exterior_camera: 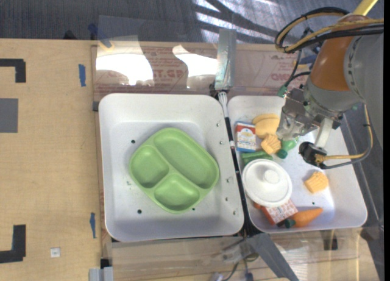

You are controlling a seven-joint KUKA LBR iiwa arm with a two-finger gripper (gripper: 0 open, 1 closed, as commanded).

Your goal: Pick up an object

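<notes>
Green and three-welled, the divided plate (174, 168) lies alone in the left bin (116, 115). Right of it, in the right bin (353, 206), sit a small carton (246, 136), a white lidded bowl (268, 181), a carrot (308, 216) and a yellow wedge (316, 182). The gripper (291, 132) hangs low above a yellow banana-like piece (265, 125), probably its target; whether its jaws are apart cannot be told, the wrist hiding them.

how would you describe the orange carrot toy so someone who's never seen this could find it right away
Look in the right white bin, the crowded one, not the bin with the green divided tray. Go to its near edge, just below the round white lidded bowl. The carrot lies there on its side next to a red and white packet; it is the one long, tapered, bright orange piece, while the nearby wedge is paler and blocky.
</notes>
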